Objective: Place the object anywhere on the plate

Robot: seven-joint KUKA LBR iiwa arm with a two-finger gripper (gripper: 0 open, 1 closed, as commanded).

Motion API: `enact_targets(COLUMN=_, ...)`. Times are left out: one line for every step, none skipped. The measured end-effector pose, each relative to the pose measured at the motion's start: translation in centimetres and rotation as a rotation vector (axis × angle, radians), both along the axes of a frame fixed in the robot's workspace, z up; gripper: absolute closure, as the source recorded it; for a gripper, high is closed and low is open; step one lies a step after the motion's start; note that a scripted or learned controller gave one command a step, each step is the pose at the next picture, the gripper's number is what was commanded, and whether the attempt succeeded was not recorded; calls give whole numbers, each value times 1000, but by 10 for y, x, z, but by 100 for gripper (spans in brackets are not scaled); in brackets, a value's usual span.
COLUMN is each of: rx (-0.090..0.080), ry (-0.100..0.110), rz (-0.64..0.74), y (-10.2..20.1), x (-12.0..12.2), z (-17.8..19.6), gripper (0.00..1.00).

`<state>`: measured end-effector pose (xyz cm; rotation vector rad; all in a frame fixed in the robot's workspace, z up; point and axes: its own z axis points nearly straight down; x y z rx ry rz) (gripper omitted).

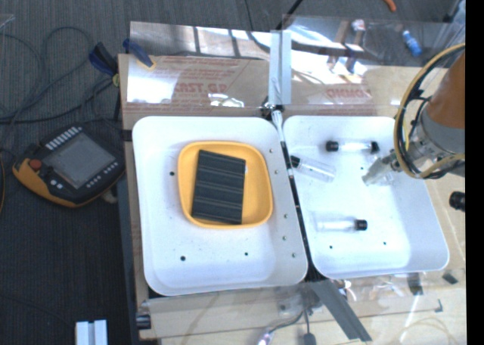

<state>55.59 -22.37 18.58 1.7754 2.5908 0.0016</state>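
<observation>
A table (227, 90) with a pale brown top carries two shallow white bins side by side, seen from above at a slant. The left bin (151, 253) holds a square yellow plate (259, 200) near its middle. A dark grey ribbed rectangular block (219, 186) lies flat on the plate, well inside its rim.

The right bin (408, 253), just beside the plate's bin, holds three small clear tubes with black caps. One tube (352, 146) lies toward the far side of that bin, a second tube (311, 168) sits nearest the plate, and a third tube (340, 225) lies toward the near side.

The grey arm (446, 128), with an orange band, enters at the edge farthest from the plate, looped with yellow and black cables. Its tool (376, 175) hangs over the right bin, well apart from the plate; whether it is open or closed cannot be told.

A clear panel (204, 63) stands behind the plate's bin. Beyond the table lies dark carpet (60, 3) with loose cables, and a handheld control pendant (68, 166) with a grey screen rests on the floor, on the side of the plate away from the arm.
</observation>
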Motion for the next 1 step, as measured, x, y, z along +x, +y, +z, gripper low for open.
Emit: enact_targets(rx=0, ry=0, rz=0, y=0, x=0, z=0, gripper=0)
